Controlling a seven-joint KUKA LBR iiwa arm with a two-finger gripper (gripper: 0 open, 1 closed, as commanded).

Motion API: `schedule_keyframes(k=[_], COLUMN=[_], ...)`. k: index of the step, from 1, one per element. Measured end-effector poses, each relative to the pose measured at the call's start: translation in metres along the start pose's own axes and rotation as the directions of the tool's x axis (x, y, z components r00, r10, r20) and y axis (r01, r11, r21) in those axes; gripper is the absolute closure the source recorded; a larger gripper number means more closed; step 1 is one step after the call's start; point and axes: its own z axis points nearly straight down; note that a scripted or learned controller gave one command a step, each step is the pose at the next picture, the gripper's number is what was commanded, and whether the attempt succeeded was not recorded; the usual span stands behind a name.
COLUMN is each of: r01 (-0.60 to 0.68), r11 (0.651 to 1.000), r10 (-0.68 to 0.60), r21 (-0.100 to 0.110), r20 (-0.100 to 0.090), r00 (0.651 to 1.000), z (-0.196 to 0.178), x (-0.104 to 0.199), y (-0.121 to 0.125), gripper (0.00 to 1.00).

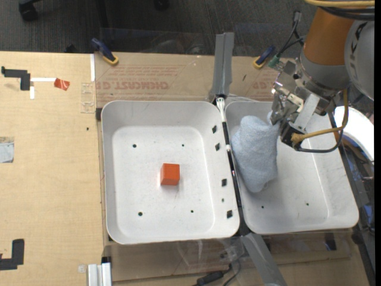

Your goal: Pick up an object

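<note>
Counting: two bins (113,159) | one orange block (170,174) | one blue cloth (256,154)

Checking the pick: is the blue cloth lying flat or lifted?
Lifted: the blue cloth hangs bunched from the tool, draping over the right bin.

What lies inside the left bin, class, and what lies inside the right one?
The left bin holds an orange block. The right bin holds a pale blue cloth, its upper edge at the end effector; anything beneath it is covered.
</note>
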Motion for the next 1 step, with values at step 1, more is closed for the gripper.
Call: schedule_keyframes(k=[1], r01=[-0.341], r11=[0.94], r10=[0.341], r21=[0.001], r20=[0.0], r00=[0.94], z=[0.0227], x=[0.0189], y=[0.0447], gripper=[1.0])
